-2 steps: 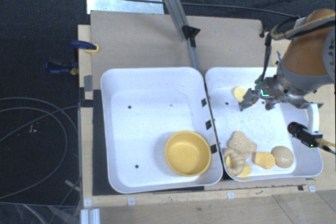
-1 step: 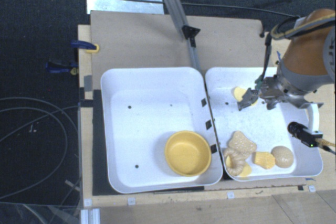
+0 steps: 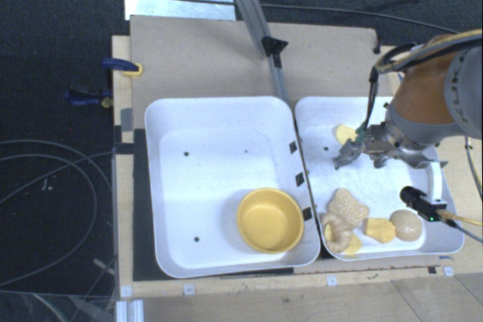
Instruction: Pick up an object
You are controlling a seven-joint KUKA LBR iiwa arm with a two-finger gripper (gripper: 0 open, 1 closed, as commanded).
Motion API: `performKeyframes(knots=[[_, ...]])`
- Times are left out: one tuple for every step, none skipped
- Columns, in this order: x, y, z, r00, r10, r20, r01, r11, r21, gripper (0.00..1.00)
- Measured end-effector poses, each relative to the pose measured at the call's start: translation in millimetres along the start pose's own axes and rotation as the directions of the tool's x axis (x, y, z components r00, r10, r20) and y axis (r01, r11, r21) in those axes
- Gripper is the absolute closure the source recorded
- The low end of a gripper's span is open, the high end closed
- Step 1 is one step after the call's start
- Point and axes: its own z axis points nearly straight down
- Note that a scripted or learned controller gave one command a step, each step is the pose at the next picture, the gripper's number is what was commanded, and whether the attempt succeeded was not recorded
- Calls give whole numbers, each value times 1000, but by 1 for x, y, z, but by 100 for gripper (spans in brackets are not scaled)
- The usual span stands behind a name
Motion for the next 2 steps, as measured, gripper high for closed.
performKeyframes(knots=[[0, 0, 52, 1000, 1, -1, -1, 1000, 1, 0], [0, 1, 39, 1000, 2, 0, -2, 1000, -4, 100]])
